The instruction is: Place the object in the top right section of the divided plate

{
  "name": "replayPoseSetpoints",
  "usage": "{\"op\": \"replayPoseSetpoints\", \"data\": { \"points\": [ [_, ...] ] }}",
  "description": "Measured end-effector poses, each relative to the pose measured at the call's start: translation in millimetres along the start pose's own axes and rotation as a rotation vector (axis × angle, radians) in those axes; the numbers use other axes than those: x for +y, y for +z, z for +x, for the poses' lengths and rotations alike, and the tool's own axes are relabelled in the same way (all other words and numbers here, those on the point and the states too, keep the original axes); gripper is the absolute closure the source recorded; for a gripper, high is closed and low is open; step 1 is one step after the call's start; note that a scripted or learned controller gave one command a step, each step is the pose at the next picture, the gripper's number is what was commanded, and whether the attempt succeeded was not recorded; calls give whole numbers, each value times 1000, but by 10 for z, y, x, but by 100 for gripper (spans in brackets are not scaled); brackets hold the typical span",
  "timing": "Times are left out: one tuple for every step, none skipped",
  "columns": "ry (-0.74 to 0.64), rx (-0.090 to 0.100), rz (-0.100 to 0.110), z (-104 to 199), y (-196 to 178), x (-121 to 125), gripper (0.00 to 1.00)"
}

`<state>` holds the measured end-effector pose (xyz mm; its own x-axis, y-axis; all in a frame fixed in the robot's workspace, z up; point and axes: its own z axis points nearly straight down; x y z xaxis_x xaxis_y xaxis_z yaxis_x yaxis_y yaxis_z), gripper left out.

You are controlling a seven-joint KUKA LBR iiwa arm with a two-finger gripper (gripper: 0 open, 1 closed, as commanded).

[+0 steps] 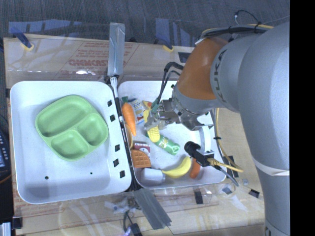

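A light green divided plate (72, 127) lies in the left white bin (29, 181), with nothing in its three sections. My gripper (156, 118) is low in the right bin (216, 178), just above a yellow corn cob (153, 133). It sits between the corn and a colourful packet (140, 107). The wrist hides the gripper's far side. An orange carrot (129, 119) lies to the gripper's left, along the bin wall.
The right bin also holds a green bottle-like toy (169, 145), a banana (179, 168), a waffle (141, 159), a small red and white box (141, 146), an orange-red piece (196, 170) and a white piece (151, 175). A ridge (119, 136) divides the bins.
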<state>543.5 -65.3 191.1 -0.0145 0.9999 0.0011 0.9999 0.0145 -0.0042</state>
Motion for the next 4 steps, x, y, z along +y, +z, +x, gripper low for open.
{"op": "replayPoseSetpoints", "data": {
  "points": [
    [0,0,0,-1,0,0,0],
    [-353,-6,-8,-488,895,1063,0],
    [-647,-9,-13,-812,931,196,0],
    [-1308,-2,-1,-583,785,-110,0]
  ]
}}
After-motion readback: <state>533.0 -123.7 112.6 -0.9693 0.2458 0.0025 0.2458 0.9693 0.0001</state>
